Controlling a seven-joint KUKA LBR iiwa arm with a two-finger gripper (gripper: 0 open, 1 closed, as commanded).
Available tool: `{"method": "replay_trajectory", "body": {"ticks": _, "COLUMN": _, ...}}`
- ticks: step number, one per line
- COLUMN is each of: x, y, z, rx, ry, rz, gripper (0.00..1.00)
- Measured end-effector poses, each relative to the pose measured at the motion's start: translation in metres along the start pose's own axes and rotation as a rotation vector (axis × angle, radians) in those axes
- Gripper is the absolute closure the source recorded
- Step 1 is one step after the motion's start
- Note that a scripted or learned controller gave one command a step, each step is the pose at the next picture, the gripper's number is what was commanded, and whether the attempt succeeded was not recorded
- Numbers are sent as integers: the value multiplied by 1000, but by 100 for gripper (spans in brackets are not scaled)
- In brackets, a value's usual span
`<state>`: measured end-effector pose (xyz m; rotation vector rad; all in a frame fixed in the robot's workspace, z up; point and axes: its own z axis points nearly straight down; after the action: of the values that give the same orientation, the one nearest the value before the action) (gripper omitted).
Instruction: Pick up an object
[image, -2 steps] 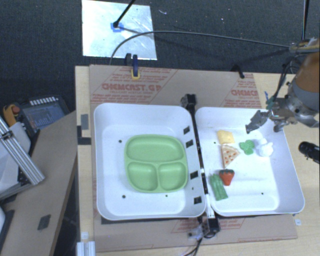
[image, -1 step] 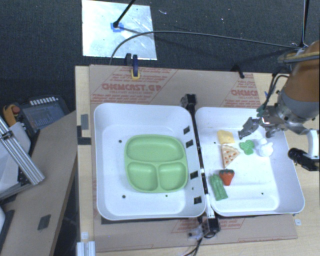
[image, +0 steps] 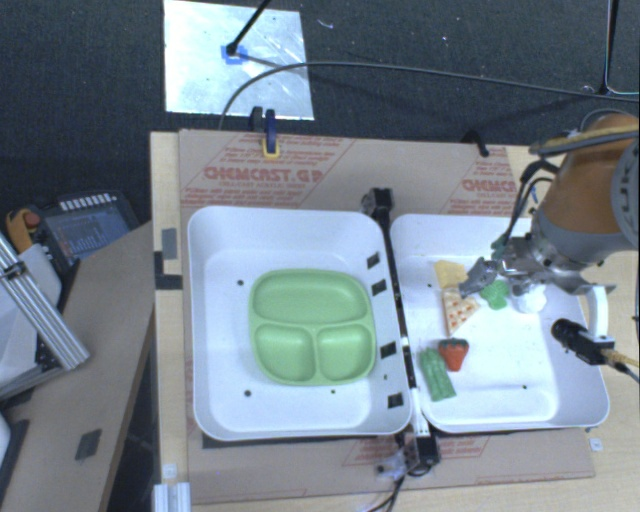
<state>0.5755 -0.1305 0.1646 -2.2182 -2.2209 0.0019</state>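
Nearby, pizza slice (image: 458, 311), strawberry (image: 454, 353) beside end effector (image: 493, 283) grasping green piece (image: 495, 294).

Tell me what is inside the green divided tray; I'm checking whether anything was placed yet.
The green divided tray shows three bare compartments, nothing covered. It sits in the left bin.

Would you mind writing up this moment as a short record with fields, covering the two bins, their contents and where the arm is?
left bin: holds a green divided plate
right bin: yellow wedge, pizza slice, strawberry, green flat piece
arm: reaching in over the right bin's upper part
gripper: low over the bin, a small green item right at its tip
hold: cannot tell
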Motion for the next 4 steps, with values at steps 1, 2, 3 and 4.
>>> {"method": "replay_trajectory", "body": {"ticks": 1, "x": -5, "y": -1, "z": 61, "rx": 1, "ry": 0, "rz": 0, "gripper": 0}}
{"method": "replay_trajectory", "body": {"ticks": 2, "x": -5, "y": 1, "z": 47, "rx": -6, "ry": -3, "rz": -1, "gripper": 100}}
{"method": "replay_trajectory", "body": {"ticks": 3, "x": 3, "y": -1, "z": -13, "rx": -10, "ry": -2, "rz": -3, "gripper": 100}}
{"method": "replay_trajectory", "body": {"ticks": 4, "x": 2, "y": 1, "z": -67, "rx": -11, "ry": -3, "rz": -3, "gripper": 100}}
